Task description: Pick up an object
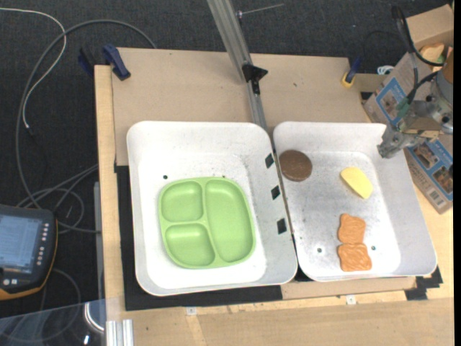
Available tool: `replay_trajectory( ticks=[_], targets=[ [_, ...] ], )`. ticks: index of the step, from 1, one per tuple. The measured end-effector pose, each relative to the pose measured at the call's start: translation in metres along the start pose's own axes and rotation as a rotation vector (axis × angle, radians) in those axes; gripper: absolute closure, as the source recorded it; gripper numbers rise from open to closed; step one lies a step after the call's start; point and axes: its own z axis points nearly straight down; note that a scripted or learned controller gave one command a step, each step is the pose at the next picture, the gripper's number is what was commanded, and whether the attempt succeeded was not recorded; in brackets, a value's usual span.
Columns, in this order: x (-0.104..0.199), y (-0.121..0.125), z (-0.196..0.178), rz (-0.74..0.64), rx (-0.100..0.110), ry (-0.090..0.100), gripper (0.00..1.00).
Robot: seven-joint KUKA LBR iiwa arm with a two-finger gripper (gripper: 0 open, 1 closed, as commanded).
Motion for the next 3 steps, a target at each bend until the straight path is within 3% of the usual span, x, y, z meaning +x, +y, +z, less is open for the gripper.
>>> replay_trajectory(
  ticks=[1, 3],
  targets=[
    [-0.0001, -0.0002, 0.0006, 0.001, 0.001, 0.0, 0.0],
    [-0.0001, -0.0001, 0.0006, 0.001, 0.001, 0.0, 0.0]
  ],
)
